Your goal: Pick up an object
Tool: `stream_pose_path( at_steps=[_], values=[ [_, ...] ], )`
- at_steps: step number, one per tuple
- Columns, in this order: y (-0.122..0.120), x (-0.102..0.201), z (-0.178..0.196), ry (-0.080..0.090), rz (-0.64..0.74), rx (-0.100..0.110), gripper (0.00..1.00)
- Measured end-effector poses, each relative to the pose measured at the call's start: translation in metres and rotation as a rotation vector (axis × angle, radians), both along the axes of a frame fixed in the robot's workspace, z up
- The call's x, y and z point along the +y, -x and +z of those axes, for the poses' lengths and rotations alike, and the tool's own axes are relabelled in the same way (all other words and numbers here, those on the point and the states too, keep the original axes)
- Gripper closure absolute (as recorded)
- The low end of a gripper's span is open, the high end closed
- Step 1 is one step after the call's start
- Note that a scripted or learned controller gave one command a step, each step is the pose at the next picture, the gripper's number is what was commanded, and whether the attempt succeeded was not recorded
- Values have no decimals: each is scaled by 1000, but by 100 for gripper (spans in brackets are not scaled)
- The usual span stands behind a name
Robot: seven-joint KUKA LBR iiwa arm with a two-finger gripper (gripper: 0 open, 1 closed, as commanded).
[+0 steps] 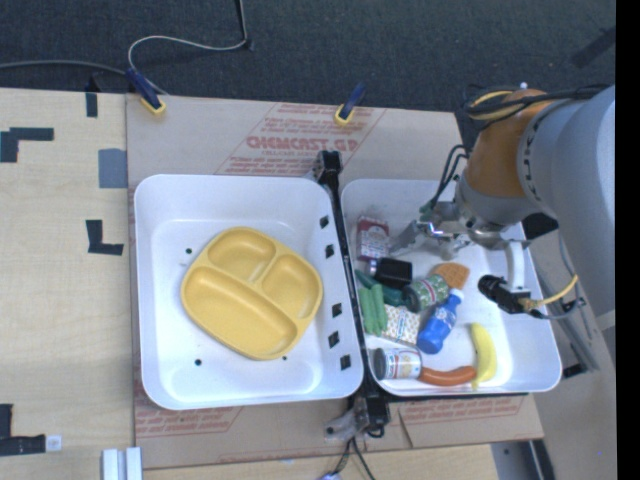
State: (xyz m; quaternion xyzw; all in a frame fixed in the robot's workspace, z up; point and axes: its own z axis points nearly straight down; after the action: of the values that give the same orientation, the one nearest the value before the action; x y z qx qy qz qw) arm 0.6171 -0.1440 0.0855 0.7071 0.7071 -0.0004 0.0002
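Observation:
My gripper (428, 232) hangs low over the back of the right bin (540, 368), at the end of the grey arm with its orange band (500, 158). Just left of it lies a red and white packet (373, 236). In front of it are a black block (392, 270), a green can (430, 290) and a small orange piece (453, 273). Nearer the front lie a blue bottle (438, 325), a banana (484, 352), a sausage (448, 375) and a small tin (396, 364). Nothing is visibly held.
The left bin (160, 268) holds a yellow divided plate (252, 291). A green item (371, 303) and a patterned packet (404, 321) lie by the divider between the bins. Two clamps (147, 92) (350, 108) and a cable lie on the cardboard behind.

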Motion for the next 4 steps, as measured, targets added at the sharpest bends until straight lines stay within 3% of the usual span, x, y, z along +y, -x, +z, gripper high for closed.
stream_pose_path(
  at_steps=[1,2,4],
  values=[
    [-2,13,0,1,1,-2,0],
    [5,6,0,1,2,-3,0],
    [42,1,1,1,2,-5,0]
  ],
)
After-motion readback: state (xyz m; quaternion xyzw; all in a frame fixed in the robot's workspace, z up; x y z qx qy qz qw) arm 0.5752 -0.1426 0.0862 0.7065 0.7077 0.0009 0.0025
